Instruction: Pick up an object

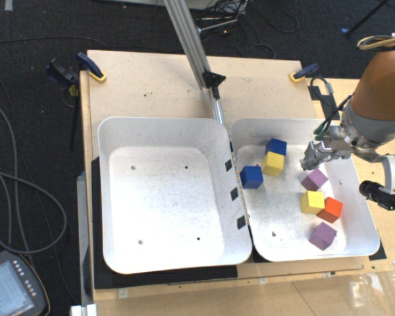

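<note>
The right bin point(286, 245) holds several small blocks. A blue block point(251, 176) lies near its left wall, and a second blue block point(276, 147) sits behind a yellow block point(273, 164). Further right lie a purple block point(315, 180), a yellow block point(312, 202), an orange block point(330, 209) and another purple block point(323, 235). My gripper point(311, 161) hangs low in the right bin, just above and behind the upper purple block. Nothing shows between its fingers.
The left bin point(118, 143) lies beside the right one, with black clips along their shared wall. A slanted metal pole point(187, 35) reaches down to the bins' far junction. Clamps sit at the bench's back corners.
</note>
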Available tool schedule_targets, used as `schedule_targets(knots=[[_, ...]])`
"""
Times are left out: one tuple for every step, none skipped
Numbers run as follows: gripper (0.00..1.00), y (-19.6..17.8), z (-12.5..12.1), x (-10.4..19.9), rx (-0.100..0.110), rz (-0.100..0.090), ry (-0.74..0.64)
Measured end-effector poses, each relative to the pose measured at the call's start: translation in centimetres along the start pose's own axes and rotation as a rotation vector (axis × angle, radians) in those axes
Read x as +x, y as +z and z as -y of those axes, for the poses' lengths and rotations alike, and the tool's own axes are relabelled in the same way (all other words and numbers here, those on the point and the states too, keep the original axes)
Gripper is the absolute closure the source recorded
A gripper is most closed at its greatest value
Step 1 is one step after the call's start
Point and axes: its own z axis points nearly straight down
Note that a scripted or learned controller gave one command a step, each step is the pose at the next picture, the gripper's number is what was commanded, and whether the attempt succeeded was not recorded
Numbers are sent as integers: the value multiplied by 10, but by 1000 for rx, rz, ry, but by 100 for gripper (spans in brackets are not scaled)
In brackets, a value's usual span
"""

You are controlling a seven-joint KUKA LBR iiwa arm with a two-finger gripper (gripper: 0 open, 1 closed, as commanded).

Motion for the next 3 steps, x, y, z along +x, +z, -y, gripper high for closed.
schedule_targets(knots=[[100,-13,14,47,0,0,-1],[100,-15,34,102,2,-1,-1],[100,-14,44,166,1,-1,-3]])
